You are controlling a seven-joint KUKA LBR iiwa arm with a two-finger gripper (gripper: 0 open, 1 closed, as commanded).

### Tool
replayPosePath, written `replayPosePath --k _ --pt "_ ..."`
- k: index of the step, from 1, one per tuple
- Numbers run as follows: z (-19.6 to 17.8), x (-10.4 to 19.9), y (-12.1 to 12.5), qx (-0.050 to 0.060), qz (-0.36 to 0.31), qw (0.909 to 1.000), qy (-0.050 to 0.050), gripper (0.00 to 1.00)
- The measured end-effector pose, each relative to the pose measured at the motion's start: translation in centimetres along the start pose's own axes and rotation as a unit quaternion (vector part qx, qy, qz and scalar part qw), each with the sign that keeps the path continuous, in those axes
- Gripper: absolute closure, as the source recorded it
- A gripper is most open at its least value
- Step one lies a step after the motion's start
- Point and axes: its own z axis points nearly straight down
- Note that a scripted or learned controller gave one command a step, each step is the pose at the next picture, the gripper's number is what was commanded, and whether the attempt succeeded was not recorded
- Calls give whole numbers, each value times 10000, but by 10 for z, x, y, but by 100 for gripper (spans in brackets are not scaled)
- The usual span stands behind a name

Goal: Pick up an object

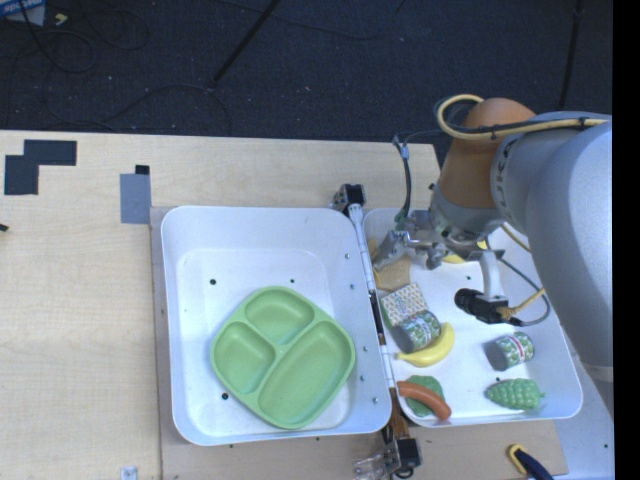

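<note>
My gripper [412, 246] hangs low over the back left corner of the right bin [566, 396], just above a tan block [392, 273]. In front of the block lie a checkered pad [403, 301], a green-patterned can [421, 328] and a yellow banana [440, 348]. A red sausage [429, 400] rests on a green leafy piece [417, 382] at the bin's front left. A second small can [511, 350] and a bumpy green fruit [514, 395] sit at the front right. Nothing shows held in the gripper.
The left bin [200, 243] holds a green divided plate [285, 356]. A metal divider [366, 288] runs between the bins. The grey arm [560, 218] covers the right bin's back right part.
</note>
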Motion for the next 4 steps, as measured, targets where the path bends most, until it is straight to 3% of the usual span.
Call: replayPosePath --k 2,4 --pt "-1 1 -13 -39 34 10000 1 0" --pt "0 1 -1 23 21 10000 2 0"
